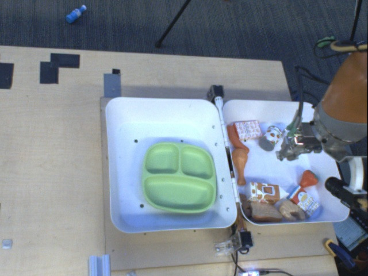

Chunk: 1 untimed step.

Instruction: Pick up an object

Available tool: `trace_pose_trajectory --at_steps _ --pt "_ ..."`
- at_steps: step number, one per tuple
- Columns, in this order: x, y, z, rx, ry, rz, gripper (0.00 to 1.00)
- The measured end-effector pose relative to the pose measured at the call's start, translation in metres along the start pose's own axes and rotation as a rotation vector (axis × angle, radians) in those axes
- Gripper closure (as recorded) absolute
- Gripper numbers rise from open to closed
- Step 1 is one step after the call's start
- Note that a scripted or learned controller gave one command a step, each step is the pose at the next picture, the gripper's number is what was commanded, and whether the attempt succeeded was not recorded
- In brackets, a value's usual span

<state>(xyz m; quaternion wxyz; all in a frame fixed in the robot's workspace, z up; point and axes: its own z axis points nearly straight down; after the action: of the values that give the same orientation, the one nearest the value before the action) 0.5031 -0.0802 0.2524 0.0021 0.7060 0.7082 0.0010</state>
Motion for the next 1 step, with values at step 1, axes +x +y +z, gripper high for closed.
trace_pose_trajectory --at_steps 1 --pt "0.0011 0.0001 0.0003 0.001 0.001 -0.001 0.00"
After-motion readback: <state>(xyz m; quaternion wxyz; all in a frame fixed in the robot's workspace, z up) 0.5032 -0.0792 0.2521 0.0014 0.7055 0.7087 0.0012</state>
